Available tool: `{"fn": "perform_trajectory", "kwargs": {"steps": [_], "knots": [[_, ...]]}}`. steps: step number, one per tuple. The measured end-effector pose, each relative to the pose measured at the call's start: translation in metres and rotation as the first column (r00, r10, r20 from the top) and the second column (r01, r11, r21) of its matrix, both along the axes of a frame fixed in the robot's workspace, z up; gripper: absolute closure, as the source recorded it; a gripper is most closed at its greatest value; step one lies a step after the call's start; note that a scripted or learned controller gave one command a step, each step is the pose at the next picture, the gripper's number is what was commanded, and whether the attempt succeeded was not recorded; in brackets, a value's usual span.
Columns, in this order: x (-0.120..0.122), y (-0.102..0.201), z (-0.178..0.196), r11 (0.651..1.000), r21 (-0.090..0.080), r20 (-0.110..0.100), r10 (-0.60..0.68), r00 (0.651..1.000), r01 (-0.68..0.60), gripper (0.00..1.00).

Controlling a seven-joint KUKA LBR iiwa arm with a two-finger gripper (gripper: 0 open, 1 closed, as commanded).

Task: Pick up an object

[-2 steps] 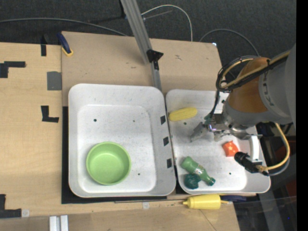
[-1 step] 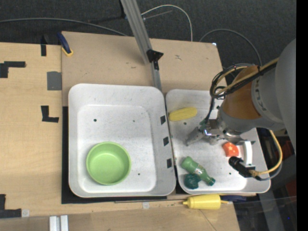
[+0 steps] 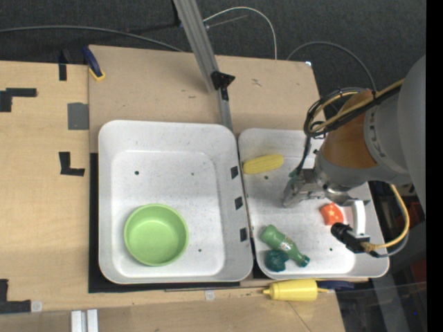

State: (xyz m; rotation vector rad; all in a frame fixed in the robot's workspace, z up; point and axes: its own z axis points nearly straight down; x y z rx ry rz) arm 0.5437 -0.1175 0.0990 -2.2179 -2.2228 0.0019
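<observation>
Two shallow white plastic bins side by side on a pale wooden worktop (image 3: 41,185): the left bin (image 3: 111,151), the right bin (image 3: 374,265).

In the left bin, near its front left corner — a round lime-green plastic bowl (image 3: 156,234), upright.

In the right bin: a yellow corn-cob-shaped toy (image 3: 263,163) near the back left corner; a green plastic bottle (image 3: 283,243) lying tilted near the front, just beside a dark teal small object (image 3: 276,259); a small orange-red object (image 3: 331,213) towards the right wall.

Grey arm with an orange band (image 3: 353,140) reaching in from the right, its hand (image 3: 296,192) lowered in the middle of the right bin, between corn toy and orange-red object, touching neither. Nothing visible between the fingers; open or clenched — cannot tell.

On the worktop just in front of the right bin, a yellow plastic bottle (image 3: 293,290) lying on its side.
</observation>
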Motion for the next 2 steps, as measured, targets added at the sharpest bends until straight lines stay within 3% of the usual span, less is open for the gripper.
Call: {"fn": "perform_trajectory", "kwargs": {"steps": [2], "knots": [[0.004, -0.003, 0.107, 1.000, -0.001, 0.005, -0.001, 1.000, 0.001, 1.00]]}}
